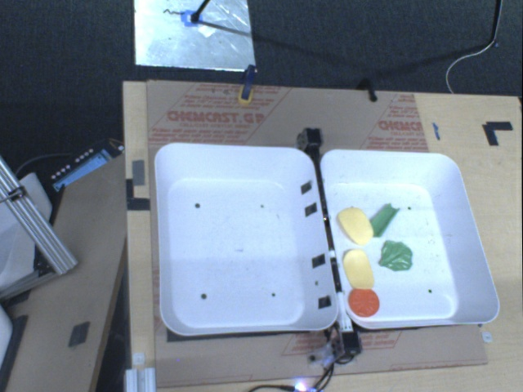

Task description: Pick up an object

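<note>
- Camera view, nearest edge: a knot of wires (pixel 339 351) is seen at the front of the board, just below the seam between the two bins.
- A red disc (pixel 364 302) is found in the right bin (pixel 472 219), in its front left corner, close to the inner wall.
- Just behind the disc, nearly touching it, a yellow oval (pixel 358 269) is laid along the same wall.
- A ruffled green leaf (pixel 395 256) is placed just right of that oval, apart from it.
- Farther back, a second yellow piece (pixel 355 225) is seen, with a slim green pod (pixel 382 217) tilted just beside it on the right.
- All five task objects are thus gathered in the left half of the right bin, resting on its floor.
- The left bin (pixel 237 243) is set side by side with the right one; black clips (pixel 313 211) are spaced along the shared seam.
- The gripper's state cannot be told.
- Both bins are carried on a board (pixel 212 114) printed with red lettering.
- A yellow clamp (pixel 246 92) is fixed at the board's far edge.
- Beyond it, a shiny metal sheet (pixel 192 23) is laid on dark carpet (pixel 65 39).
</note>
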Controlling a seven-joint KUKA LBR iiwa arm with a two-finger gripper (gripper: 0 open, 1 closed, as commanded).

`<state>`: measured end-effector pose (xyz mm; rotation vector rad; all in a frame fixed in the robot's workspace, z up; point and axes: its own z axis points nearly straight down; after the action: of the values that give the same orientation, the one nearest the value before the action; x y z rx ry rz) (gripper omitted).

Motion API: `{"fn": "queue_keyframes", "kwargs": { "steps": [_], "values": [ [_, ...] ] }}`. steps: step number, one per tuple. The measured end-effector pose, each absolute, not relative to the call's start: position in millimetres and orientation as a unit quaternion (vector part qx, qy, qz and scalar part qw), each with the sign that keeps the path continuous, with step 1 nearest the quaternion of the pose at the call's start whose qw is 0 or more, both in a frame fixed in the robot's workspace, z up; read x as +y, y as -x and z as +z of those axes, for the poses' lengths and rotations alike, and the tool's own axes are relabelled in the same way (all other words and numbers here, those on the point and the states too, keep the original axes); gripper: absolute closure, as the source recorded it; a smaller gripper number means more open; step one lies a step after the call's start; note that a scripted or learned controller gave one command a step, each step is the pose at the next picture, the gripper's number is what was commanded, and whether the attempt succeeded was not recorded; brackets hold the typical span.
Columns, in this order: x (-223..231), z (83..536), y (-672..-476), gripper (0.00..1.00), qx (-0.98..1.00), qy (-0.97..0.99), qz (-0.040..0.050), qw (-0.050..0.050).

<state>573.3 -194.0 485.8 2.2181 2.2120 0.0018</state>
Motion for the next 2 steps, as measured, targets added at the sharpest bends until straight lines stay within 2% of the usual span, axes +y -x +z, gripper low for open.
{"fn": "queue_keyframes", "kwargs": {
  "steps": [1, 2],
  "values": [
    [-207.1, 538.6, -559.6, 1.00, 0.707, -0.707, 0.0016, 0.004],
    [-206.3, 535.4, -535.0, 1.00, 0.707, -0.707, 0.0007, 0.001]
  ]
}}
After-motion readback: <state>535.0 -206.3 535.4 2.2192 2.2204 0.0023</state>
